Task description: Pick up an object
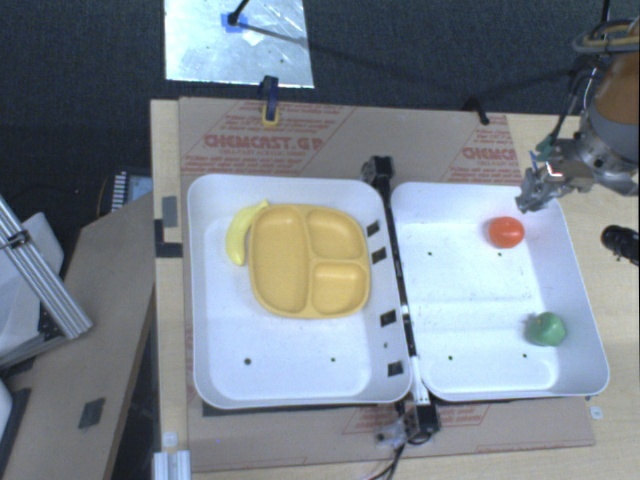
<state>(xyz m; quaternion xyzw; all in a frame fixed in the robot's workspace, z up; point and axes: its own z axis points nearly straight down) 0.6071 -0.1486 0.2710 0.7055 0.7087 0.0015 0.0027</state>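
An orange round object (506, 232) lies near the far right corner of the right bin (470, 368). A green round object (546, 329) rests by that bin's right wall, nearer the front. In the left bin (215, 358) a yellow divided tray (306, 260) sits with a yellow banana (239, 232) tucked against its left side. My gripper (533, 190) hangs at the far right rim of the right bin, just above and right of the orange object, with nothing seen between its fingers.
The bins sit on a cardboard sheet (300, 138) over the bench. A black hinge strip (392, 268) runs between the bins. A shiny foil square (238, 28) lies beyond the bench. A metal frame (35, 273) stands at the left.
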